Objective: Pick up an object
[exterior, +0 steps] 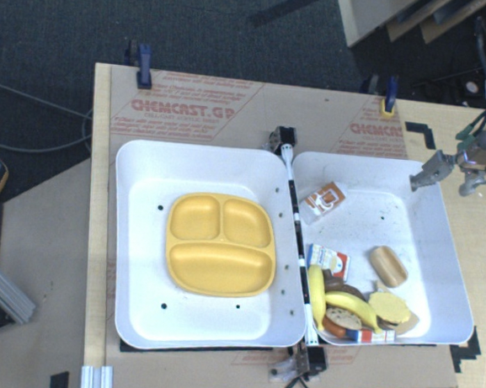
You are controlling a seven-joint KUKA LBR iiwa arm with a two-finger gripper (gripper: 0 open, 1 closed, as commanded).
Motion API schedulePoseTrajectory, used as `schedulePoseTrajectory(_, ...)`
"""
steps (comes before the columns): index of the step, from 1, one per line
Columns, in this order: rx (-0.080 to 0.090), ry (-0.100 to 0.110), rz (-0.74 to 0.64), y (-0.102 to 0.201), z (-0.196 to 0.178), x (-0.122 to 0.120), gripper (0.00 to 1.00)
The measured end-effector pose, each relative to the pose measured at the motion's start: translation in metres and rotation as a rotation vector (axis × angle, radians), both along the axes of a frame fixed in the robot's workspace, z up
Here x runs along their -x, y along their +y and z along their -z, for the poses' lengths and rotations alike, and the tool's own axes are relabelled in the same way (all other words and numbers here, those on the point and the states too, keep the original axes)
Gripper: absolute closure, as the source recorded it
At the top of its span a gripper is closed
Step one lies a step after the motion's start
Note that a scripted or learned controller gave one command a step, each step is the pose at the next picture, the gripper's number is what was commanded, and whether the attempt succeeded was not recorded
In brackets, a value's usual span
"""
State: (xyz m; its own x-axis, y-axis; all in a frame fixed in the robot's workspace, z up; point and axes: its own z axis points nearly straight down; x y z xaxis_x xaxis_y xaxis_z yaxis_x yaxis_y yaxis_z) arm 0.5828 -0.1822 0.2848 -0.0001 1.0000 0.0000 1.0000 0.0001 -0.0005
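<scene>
The right bin [430,226] holds several toy foods. A small brown and white packet [324,199] lies near its far left. A tan bread roll [387,266] sits mid-right, alone on the bin floor. At the near edge a red and white carton [330,260], a banana [335,300], a yellow round piece [388,309] and a dark brown ring [342,320] crowd together. My gripper [452,175] hovers above the bin's far right corner, open, with nothing between its fingers [429,172].
The left bin [135,222] carries a yellow divided plate [220,244] at its middle. A black divider strip [293,227] runs between the bins. Blue clamps [142,63] stand at the bench's far edge.
</scene>
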Motion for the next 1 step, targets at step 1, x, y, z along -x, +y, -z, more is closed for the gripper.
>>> schedulePoseTrajectory(1, -0.006, 0.016, 0.004, 0.0088, 0.1030, 0.0912, 0.00)
